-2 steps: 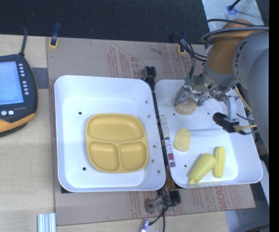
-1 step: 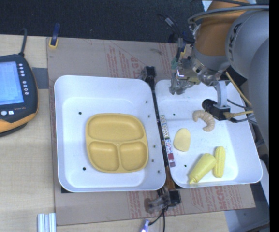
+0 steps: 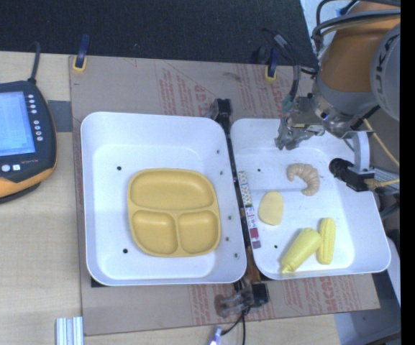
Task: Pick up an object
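In the right bin point(image 3: 265, 264) lie a pale curved croissant-like piece point(image 3: 304, 177), a round pale yellow slice point(image 3: 270, 208), a yellow cone-shaped piece point(image 3: 299, 250) and a yellow corn cob point(image 3: 326, 240). My gripper point(image 3: 290, 139) hangs over the far part of the right bin, a little behind and left of the croissant piece. Nothing shows between its fingers. The left bin point(image 3: 103, 192) holds a yellow divided plate point(image 3: 172, 210).
A tablet-like pendant point(image 3: 9, 139) lies on the bench at the far left. Blue and yellow clamps point(image 3: 80, 54) hold the brown board at its far edge. A dark bracket point(image 3: 222, 109) sits between the bins at the back.
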Controlling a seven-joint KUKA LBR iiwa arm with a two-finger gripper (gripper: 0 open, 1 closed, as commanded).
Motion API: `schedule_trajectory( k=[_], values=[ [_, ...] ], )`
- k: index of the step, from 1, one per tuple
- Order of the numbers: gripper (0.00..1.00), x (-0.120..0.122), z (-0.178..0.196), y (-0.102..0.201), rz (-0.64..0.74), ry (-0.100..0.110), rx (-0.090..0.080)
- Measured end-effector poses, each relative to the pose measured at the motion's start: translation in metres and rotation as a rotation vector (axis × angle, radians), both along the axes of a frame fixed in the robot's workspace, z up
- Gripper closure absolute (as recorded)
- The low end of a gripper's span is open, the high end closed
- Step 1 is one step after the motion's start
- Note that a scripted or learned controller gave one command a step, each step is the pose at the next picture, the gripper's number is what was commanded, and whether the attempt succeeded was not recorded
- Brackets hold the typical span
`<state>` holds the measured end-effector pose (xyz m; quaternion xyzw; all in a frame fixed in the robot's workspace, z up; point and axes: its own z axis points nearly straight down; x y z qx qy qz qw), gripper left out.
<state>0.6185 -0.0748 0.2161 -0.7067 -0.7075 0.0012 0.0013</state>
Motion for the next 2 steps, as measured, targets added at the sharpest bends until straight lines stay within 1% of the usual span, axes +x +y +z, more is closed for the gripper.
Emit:
schedule_trajectory(
  k=[1, 2],
  values=[
    [0.00, 0.000, 0.000, 0.000, 0.001, 0.001, 0.000],
    [0.00, 0.024, -0.045, -0.073, -0.001, -0.001, -0.001]
  ],
)
